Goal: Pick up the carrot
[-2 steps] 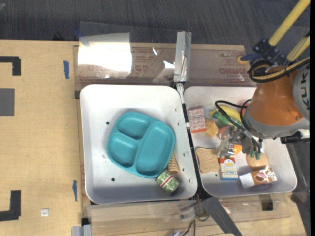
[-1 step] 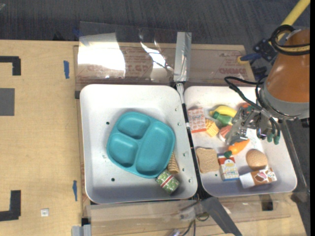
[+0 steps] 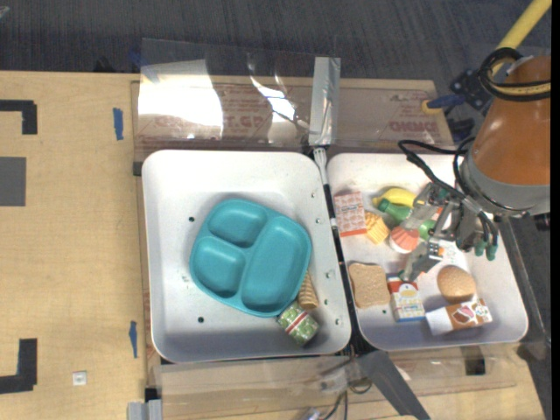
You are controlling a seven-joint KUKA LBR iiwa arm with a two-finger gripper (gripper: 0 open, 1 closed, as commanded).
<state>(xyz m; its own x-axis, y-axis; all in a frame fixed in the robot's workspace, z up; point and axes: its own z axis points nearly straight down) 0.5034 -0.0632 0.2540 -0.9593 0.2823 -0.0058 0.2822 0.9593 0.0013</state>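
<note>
The carrot (image 3: 405,237), a short orange piece with a green top, lies in the upper middle of the right bin (image 3: 507,304). My gripper (image 3: 423,232) hangs directly over it, reaching in from the right. It is open: one finger (image 3: 426,203) is on the carrot's far side by a yellow fruit (image 3: 395,199), and the other finger (image 3: 423,259) is on its near side. The carrot rests on the bin floor between them, and its green end is partly hidden by the gripper.
Around the carrot lie a red and white box (image 3: 348,210), a cheese wedge (image 3: 376,228), a bread slice (image 3: 367,283), a juice carton (image 3: 405,301), a bun (image 3: 456,283) and a bottle (image 3: 460,315). The left bin holds a teal divided plate (image 3: 249,256), a cone (image 3: 308,292) and a green can (image 3: 299,324).
</note>
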